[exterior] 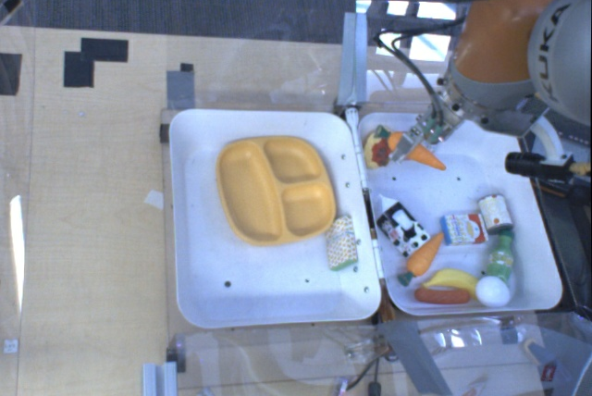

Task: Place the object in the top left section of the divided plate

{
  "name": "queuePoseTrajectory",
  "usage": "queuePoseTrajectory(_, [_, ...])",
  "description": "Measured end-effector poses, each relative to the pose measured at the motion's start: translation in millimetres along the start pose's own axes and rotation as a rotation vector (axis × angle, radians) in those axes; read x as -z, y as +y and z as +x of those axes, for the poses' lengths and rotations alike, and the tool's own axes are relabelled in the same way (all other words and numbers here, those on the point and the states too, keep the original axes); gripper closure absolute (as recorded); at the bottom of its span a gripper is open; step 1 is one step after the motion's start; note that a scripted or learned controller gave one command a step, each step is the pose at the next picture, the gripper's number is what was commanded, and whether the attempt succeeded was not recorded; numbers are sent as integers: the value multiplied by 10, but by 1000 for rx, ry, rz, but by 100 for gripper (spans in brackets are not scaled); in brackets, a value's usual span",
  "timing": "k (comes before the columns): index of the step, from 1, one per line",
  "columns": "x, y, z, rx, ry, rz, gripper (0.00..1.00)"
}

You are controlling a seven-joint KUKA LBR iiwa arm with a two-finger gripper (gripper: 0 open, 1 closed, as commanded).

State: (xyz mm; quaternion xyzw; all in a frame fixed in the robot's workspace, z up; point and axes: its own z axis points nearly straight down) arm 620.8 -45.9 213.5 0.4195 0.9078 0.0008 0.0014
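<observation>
At the near edge of the right bin [541, 292] lay a sausage [442, 295], a banana [453, 278] and an egg [492, 291], well away from the plate [275, 188] and crowded together as loose stock for picking. A green bottle [499, 255], a small can [494, 212], a carton [462, 227], a carrot [425, 253] and a black-and-white block [400, 228] lay farther back in the same bin, on the side away from the plate. The plate sat alone in the left bin [199, 283], tilted a little, its three hollows bare; only a speckled pouch [342, 242] rested just off its near right corner, so nothing had yet been delivered. The gripper [427, 133] hung over the far corner of the right bin, beyond the plate's right side, directly above an orange cone-shaped piece [425, 154] that appeared to be the object chosen. Whether its fingers were spread or closed could not be made out, and no grasp was evident. A small multicoloured toy [377, 147] lay just beside the cone, toward the plate, close enough to crowd a grasp. Judging by this, the pick was the step in hand, with the carry across the divider to the plate's top left section not yet begun.
</observation>
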Motion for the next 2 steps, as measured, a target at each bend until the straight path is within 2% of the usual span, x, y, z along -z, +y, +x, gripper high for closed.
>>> queuePoseTrajectory(1, [-301, 742, 377, 17, 1, 0, 100])
queuePoseTrajectory(2, [-296, 740, 372, 17, 0, 0, 0])
